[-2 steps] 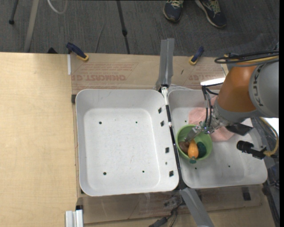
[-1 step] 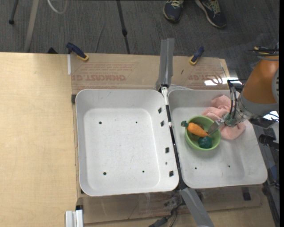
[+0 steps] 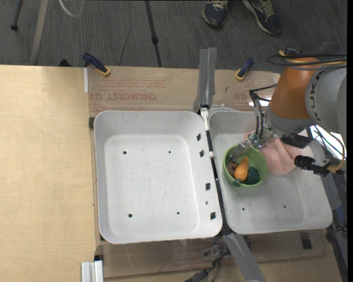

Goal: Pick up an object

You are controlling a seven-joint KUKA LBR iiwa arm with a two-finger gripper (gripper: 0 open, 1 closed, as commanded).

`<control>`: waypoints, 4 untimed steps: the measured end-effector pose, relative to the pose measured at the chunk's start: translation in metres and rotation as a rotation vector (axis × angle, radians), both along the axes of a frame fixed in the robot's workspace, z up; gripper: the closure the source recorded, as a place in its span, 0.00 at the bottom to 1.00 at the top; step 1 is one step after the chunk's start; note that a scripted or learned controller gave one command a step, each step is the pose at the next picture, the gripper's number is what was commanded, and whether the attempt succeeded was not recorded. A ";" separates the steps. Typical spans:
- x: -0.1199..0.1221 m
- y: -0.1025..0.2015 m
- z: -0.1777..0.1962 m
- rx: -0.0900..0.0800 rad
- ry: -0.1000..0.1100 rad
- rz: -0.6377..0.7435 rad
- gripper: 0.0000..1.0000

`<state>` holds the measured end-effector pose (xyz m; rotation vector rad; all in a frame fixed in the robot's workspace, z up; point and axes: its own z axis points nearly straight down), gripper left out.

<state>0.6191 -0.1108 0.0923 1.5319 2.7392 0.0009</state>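
Camera view: my gripper (image 3: 255, 142) hangs at the green bowl's (image 3: 246, 166) one-o'clock rim, in the right bin (image 3: 276, 215). Whether my jaws are open or closed, I cannot tell. The bowl holds an orange piece (image 3: 241, 171) and a teal piece (image 3: 252, 175). A pink cloth (image 3: 284, 157) lies at the bowl's three o'clock.

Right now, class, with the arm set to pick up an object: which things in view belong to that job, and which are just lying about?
Belongs to the job:
gripper
green bowl
orange item in the bowl
pink cloth
right bin

Just lying about:
left bin
blue clamps
shoes
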 end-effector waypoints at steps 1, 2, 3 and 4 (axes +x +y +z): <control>-0.064 0.010 -0.001 0.001 0.003 -0.012 0.00; -0.118 0.011 0.000 0.001 0.004 0.073 0.00; -0.029 -0.055 0.001 -0.001 0.000 0.194 0.00; -0.134 0.009 -0.001 0.000 0.004 -0.021 0.00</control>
